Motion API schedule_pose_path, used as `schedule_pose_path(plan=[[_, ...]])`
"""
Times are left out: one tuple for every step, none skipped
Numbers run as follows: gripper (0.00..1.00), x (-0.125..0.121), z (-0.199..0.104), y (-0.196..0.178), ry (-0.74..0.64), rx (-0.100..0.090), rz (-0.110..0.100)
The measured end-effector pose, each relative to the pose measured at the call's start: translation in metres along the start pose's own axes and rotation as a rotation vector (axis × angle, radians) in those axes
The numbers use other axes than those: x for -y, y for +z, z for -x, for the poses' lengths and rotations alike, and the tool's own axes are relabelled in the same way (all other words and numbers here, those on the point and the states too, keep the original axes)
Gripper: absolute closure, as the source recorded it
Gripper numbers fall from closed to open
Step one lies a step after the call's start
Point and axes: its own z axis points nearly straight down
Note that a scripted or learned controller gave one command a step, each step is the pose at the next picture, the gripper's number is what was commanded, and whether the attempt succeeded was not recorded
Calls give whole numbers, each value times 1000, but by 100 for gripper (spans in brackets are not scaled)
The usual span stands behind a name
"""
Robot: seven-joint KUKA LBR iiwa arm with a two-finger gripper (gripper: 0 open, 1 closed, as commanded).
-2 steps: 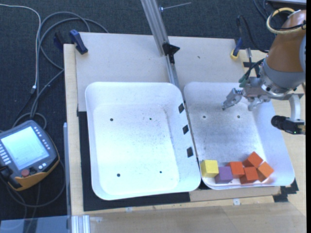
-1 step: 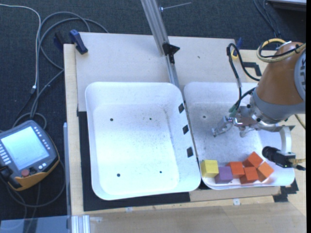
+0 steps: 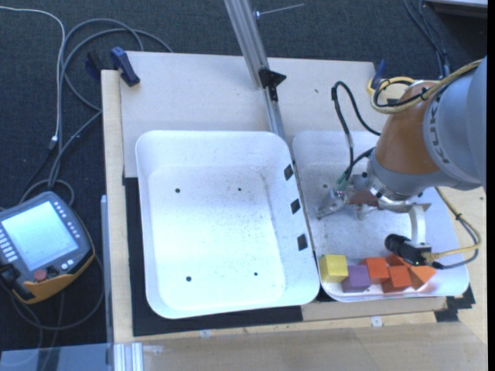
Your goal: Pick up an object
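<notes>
The gripper (image 3: 338, 199) hangs over the right bin (image 3: 313, 157), its blocks (image 3: 377, 273) lying along the near edge.
</notes>
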Motion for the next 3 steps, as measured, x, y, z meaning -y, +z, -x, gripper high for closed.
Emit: schedule_pose_path(plan=[[0,26,67,-128,6,7,16],[0,-33,73,-66,0,5,9],[100,-32,73,-81,0,6,13]])
